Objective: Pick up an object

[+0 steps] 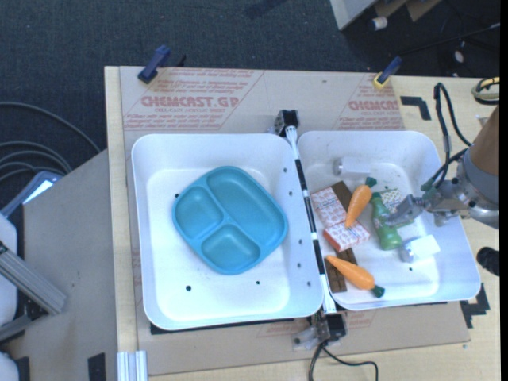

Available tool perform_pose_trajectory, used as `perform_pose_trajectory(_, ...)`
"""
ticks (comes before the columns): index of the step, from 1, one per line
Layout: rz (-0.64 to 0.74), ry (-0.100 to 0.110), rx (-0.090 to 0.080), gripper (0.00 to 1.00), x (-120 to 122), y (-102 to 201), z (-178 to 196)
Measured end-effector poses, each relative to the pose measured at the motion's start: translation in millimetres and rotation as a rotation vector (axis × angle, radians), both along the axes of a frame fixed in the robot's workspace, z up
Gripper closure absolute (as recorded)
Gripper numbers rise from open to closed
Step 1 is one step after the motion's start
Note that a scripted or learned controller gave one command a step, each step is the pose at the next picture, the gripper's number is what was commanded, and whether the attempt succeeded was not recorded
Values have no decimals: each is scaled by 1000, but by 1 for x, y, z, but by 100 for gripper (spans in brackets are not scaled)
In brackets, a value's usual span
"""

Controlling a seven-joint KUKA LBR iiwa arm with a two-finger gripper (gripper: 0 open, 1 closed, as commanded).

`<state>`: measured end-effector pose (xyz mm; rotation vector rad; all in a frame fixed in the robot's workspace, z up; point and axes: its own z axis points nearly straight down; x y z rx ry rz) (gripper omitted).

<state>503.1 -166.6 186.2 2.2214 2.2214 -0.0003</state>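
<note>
Left shallow white bin is holding one blue three-compartment plastic plate, lying flat, well apart from the gripper.

Right shallow white bin is holding the clutter: two orange toy carrots, one upright-slanting and one lying near the front wall; two red-and-white patterned packets; a dark brown flat strip under them; a green plastic object; a small white block.

Gripper is reaching in from the right, sitting over the green object (finger spread: cannot tell, tips blurring into clutter). White block is lying just beside the tips.
</note>
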Motion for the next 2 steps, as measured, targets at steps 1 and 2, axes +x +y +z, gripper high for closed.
perform_pose_trajectory(1,-1,-9,-3,0,18,25,-89)
perform_pose_trajectory(2,-1,-5,-2,100,17,26,-81)
